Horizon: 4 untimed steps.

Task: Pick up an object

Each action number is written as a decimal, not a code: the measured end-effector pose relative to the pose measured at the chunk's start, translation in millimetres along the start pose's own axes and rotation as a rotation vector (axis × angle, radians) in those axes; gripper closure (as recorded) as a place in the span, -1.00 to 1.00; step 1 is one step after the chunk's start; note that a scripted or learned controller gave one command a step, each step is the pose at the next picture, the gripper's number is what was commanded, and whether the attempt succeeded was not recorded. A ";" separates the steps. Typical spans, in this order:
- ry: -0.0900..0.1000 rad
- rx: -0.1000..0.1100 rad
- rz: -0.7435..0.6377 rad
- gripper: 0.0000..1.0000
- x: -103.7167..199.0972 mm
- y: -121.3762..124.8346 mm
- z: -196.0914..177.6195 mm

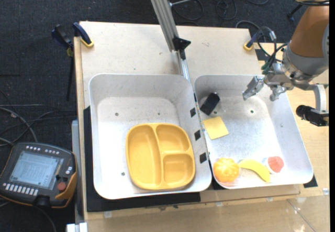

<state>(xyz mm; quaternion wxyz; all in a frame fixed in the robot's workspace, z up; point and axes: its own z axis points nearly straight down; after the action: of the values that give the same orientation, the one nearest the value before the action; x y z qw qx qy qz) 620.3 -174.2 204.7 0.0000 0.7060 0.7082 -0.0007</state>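
A: How far along is the pick?

B: By my reading, barely begun. The gripper (265, 89) hangs over the far right part of the right bin (293, 126), with nothing between its fingers. They look spread, one prong angled left and one pointing down, with a gap between them.

A: What is there to pick?

B: Five things, all in the right bin. A small black block (209, 103) lies tilted near the bin's far left corner. Just nearer the camera sits a flat yellow square (216, 128), like a slice of cheese. Along the near edge are an orange fruit (226, 169), round and dimpled, a yellow banana (255, 168) curving to its right, and a small red piece (275, 163) beyond that.

A: Which one is closest to the gripper?

B: The black block, though it is still apart from it, to the left. No target is obvious yet.

A: And the other bin?

B: The left bin (104, 100) holds a yellow divided tray (159, 156) with three compartments. Both bins rest on a pale wooden surface (131, 47).

A: So what remains?

B: Everything: descend, close on something, lift.
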 end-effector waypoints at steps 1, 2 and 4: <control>0.000 0.000 0.000 -1.00 0.0 0.0 0.0; 0.001 0.004 -0.001 -1.00 3.3 8.1 58.9; 0.000 -0.003 0.001 1.00 4.1 9.1 98.5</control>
<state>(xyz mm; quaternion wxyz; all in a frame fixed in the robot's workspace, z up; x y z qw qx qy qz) 629.3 -170.2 106.2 0.0011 0.7063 0.7079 0.0001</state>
